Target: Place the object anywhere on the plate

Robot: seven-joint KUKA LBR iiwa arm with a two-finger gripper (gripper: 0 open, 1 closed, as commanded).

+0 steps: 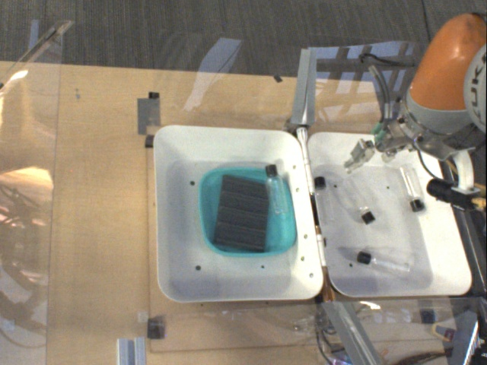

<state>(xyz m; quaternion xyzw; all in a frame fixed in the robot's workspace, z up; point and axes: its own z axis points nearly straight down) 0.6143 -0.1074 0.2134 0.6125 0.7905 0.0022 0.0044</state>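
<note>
Resting on the teal plate, dark block; gripper jaw state unclear

Camera: one, fixed above the worktop, looking down at a slant. We see both white bins whole, the left bin near frame centre, the right bin toward the right edge. Dark floor crosses the top. The arm enters from upper right. Range: moderate.
</note>
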